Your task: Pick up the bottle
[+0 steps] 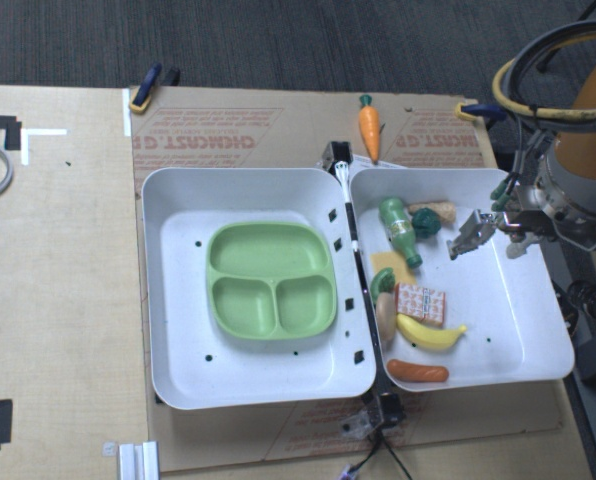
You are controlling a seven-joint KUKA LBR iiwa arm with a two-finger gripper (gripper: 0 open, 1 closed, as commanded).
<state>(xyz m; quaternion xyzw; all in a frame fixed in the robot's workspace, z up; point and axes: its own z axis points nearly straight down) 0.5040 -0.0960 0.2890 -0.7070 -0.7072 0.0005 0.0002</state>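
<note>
At the lower edge of the right bin point(538, 358) lies a red sausage point(417, 372), with a yellow banana point(431, 335) just above it and a small patterned box point(421, 302) touching the banana's upper side. Beside the box, against the divider, sit a pale oblong item and a green-topped piece, too small to identify. The left bin point(168, 268) holds a green sectioned plate point(272, 280), lying flat at its centre. Further up the right bin, the green bottle point(399, 230) lies on its side, slanted, cap end toward the lower right, near a dark green vegetable point(426, 222). The jaws point(475, 234) hang over the upper right of that bin, apart from the bottle; they appear open and grip nothing. An orange carrot point(368, 126) rests on the table point(58, 298) beyond the bins.
</note>
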